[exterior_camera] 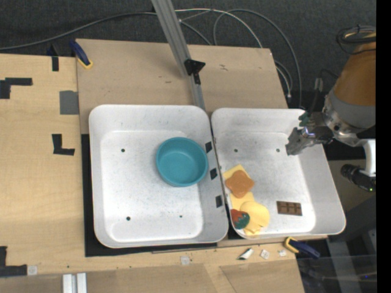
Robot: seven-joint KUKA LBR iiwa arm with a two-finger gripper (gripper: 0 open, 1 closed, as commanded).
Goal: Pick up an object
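Observation:
A blue bowl (181, 161) sits in the left bin (110, 133), toward its right side. In the right bin (263, 127), near the left wall, lie an orange-brown toast-like piece on a yellow slice (239, 182), and below it a yellow lump with red and green bits (250, 217). A small brown chocolate-bar piece (289, 209) lies at the bin's lower right. My gripper (297, 141) hangs over the right bin's upper right edge, away from all these objects, with nothing visible between its fingers.
A slanted metal pole (174, 35) crosses the back of the bench above the bins. Cables (244, 23) run behind the right bin. Blue-and-yellow clamps sit at the back left (81, 54) and the front right (300, 246).

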